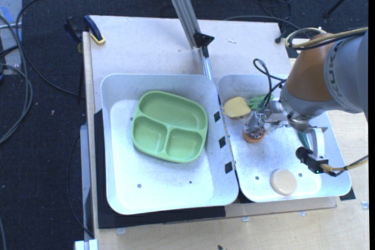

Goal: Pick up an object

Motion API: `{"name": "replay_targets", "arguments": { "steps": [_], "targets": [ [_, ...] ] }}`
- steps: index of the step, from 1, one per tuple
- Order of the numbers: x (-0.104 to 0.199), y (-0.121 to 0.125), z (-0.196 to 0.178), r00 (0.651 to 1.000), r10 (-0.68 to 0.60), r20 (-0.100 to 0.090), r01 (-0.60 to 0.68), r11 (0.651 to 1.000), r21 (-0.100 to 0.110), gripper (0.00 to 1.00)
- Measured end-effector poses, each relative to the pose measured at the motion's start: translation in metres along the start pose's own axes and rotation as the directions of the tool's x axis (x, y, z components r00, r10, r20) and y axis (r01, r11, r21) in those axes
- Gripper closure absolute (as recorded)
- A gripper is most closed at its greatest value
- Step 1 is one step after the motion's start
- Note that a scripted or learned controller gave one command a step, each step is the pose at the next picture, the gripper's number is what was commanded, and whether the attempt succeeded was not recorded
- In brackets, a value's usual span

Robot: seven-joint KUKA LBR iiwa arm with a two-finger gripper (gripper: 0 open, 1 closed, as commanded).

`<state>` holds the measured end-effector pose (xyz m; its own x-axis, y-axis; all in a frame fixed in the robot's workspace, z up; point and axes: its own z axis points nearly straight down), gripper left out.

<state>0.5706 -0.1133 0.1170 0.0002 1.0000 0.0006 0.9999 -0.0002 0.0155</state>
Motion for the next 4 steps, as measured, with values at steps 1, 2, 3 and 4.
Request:
{"name": "replay_targets", "arguments": {
  "steps": [1, 2, 3, 4],
  "targets": [
    [0.002, 0.009, -0.045, 1.0, -0.003, 0.002, 0.003, 1.0, 0.013, 1.0],
    [-0.008, 0.011, -0.103, 1.0, -0.002, 0.003, 0.002, 1.0, 0.009, 1.0],
    [-0.008, 0.013, -0.156, 1.0, -0.003, 0.002, 0.003, 1.0, 0.01, 1.0],
    [0.051, 0.029, -0.153, 1.0, -0.008, -0.001, 0.008, 1.0, 0.013, 1.0]
  ]
}}
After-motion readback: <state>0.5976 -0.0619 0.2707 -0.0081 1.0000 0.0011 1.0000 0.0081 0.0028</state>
